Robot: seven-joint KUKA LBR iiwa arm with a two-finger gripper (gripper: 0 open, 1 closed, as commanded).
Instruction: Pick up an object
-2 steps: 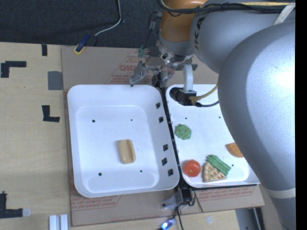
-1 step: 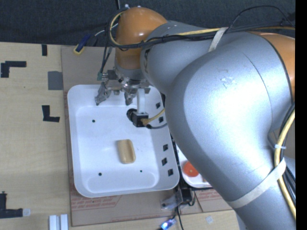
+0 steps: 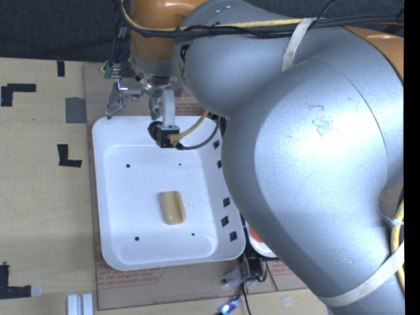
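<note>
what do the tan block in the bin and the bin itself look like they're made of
Tan block: probably wood or firm foam; matte, even light brown, rounded ends, no gloss. The view leaves it open which.

White bin: looks like moulded plastic; smooth, faintly glossy, with rounded corners and a raised rim.

Grey arm (image 3: 308, 143) reaching from right, orange-banded wrist (image 3: 161, 18) high at top, gripper (image 3: 141, 100) pointing down
</note>
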